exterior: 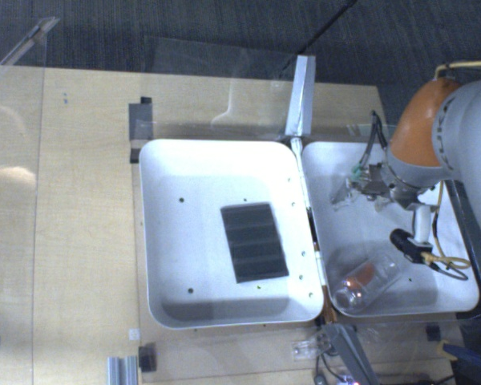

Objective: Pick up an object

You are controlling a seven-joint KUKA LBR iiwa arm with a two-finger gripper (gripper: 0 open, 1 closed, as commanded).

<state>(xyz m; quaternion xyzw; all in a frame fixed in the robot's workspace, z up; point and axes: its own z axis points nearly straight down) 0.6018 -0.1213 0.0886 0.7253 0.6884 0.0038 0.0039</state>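
Two objects lie unpicked: a clear bottle at the near side of the right bin, a dark ribbed pad in the left bin. The tool hangs farther back over the right bin, apart from the bottle, its state impossible to tell. No grasp is made yet.

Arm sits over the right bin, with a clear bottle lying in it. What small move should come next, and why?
Probably slide the gripper toward the view's bottom edge, above the clear bottle, before descending. The gripper is over the far half of the right bin, apart from the bottle, which lies on its side near the bin's front left corner.
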